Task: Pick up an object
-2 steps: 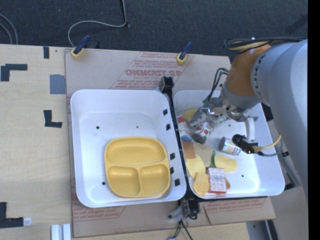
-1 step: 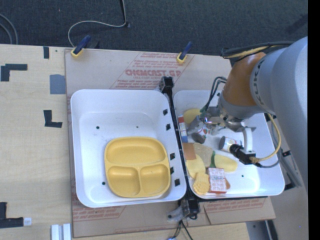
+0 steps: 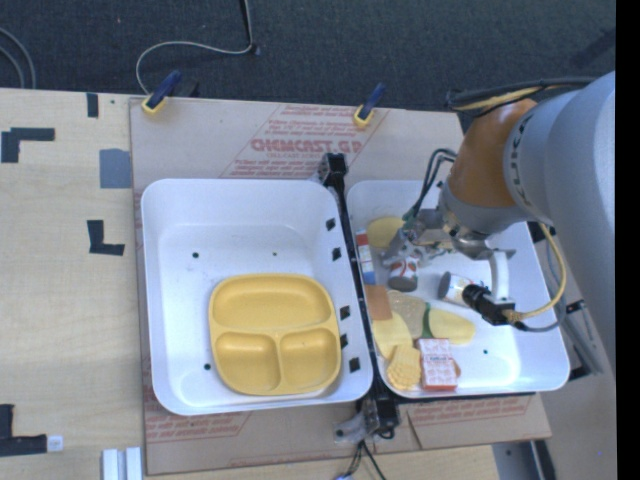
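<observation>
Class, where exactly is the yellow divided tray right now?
The yellow divided tray lies in the left white bin, toward its near right corner, beside the divider between the bins.

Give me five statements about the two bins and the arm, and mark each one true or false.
1. The yellow divided tray lies in the left bin. True.
2. The tray has three compartments. True.
3. The pincer is over the left bin. False: it is over the right bin, among the small items.
4. The red and white packet lies near the right bin's front edge. True.
5. The blue clamp sits inside the left bin. False: it is on the cardboard's far edge.
</observation>
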Robot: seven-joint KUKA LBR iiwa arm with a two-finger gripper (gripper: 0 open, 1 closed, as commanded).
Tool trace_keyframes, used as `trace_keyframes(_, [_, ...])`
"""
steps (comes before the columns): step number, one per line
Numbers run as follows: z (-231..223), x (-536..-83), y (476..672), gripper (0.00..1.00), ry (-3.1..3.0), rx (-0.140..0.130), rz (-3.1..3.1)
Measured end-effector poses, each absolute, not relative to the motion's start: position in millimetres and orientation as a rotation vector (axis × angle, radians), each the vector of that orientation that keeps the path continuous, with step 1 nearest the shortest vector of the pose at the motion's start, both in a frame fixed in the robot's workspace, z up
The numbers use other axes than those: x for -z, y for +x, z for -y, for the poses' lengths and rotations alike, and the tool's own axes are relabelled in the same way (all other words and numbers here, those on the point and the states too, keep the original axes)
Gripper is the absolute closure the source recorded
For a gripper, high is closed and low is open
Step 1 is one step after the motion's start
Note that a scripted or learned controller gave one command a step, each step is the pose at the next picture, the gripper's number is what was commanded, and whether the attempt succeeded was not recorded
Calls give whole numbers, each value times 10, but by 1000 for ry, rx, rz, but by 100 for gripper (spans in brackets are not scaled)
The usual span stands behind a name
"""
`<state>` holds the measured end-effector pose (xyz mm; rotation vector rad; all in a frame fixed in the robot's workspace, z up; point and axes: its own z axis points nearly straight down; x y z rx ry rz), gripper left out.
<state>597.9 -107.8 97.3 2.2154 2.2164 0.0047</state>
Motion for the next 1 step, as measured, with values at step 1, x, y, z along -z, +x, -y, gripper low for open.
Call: trace_keyframes(1, [681,-1865,5566,100,2221,1,-2227])
